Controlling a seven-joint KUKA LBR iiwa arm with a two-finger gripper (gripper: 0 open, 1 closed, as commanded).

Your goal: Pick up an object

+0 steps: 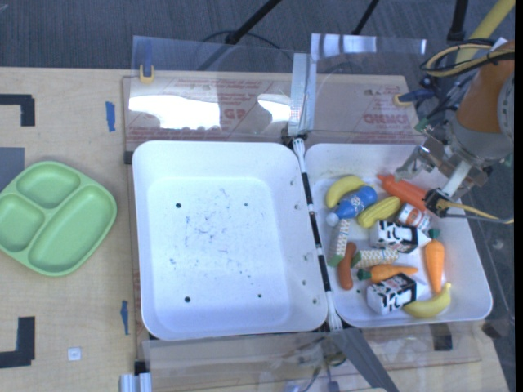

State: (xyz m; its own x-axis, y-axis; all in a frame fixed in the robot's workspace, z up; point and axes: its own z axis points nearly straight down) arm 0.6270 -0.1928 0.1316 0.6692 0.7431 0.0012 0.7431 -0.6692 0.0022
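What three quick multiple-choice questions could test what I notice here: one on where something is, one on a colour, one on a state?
1. Where do the toy foods lie?
A. right bin
B. left bin
C. green tray

2. What colour is the divided tray?
A. red
B. green
C. black

3. What is the gripper doing?
A. lifting a banana high
B. resting on the green tray
C. hanging low over the right bin's far side

Answers: 1 A, the toys are piled there. 2 B, it is plainly green. 3 C, it sits by the orange carrot.
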